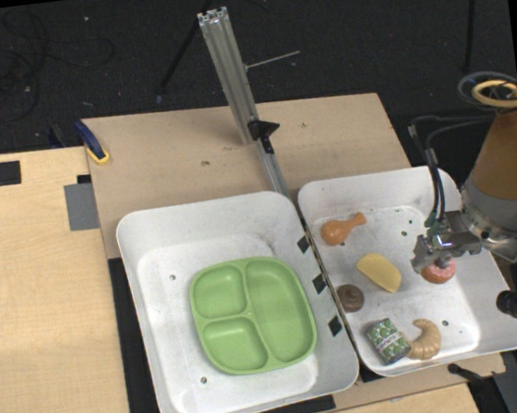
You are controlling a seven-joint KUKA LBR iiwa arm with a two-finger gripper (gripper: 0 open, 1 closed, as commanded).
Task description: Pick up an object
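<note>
My claw (438,256) sits low in the right bin (383,186), right over a small red object (438,272) near the bin's right side. Coming in off-center, I could nudge that red piece toward the wall or close on air. The yellow wedge (380,272) lies just beside it and might get bumped. I cannot tell how far my claw is open, nor whether it grips anything.

The gripper (438,253) covers most of a red object (438,272); the arm (504,168) is cut off at the right.
</note>
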